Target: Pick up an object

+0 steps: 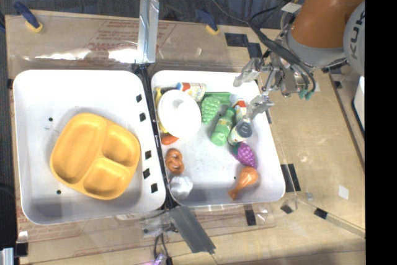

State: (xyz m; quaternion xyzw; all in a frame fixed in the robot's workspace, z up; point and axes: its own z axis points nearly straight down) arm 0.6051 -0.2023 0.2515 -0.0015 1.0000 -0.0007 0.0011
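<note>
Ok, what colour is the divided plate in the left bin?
Yellow-orange. The divided plate shows best in the camera view, lying flat in the left bin.

The arm (329, 12) shows a broad, rounded orange band with a smooth, slightly glossy shell. A grey casing curves along its right side and bears part of a dark letter. Black cables loop from the left of the orange shell down toward the wrist. Below the band sits a cluster of grey and silver metal parts, with a small teal piece on its right side. The claw (255, 89) is made of pale, silvery metal, with slim angular fingers (243, 76) projecting to the left from that cluster.
</note>
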